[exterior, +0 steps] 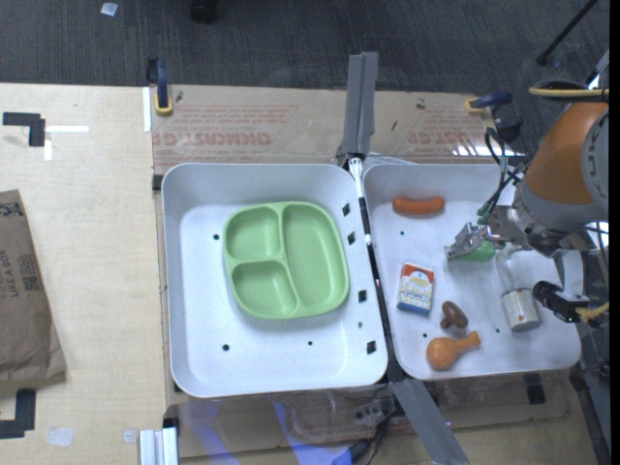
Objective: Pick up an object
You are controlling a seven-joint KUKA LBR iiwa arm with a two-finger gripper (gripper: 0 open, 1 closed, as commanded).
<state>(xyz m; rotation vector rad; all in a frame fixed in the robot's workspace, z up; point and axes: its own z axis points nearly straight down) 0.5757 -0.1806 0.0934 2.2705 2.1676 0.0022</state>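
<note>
nearest, an orange drumstick (pixel 450 350) lies by the right bin's front edge, then a brown lump (pixel 453 314), a small box (pixel 416 289) and a metal can (pixel 520 310). farther back, the gripper (pixel 469 245) is shut on a green thing (pixel 477 251); that thin hold could slip. farthest, a sausage (pixel 418 204).

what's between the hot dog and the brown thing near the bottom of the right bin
In the camera view, the small orange and blue carton lies between the hot dog and the brown piece, slightly left of the line joining them.
</note>
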